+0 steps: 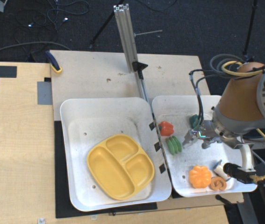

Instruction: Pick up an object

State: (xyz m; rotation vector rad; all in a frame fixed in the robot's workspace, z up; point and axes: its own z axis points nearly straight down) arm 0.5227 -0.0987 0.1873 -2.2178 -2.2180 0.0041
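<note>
- Currently you are watching the approach step: the end effector is hovering in the right bin near the green toy, holding nothing; its opening is unclear.
- Next, you are needing a descent centred over that toy.

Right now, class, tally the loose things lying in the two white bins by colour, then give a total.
Yellow: 1, the divided plate
Red: 1, the red toy
Green: 1, the green toy
Orange: 2, the pumpkin and the ring
Total: 5
</note>
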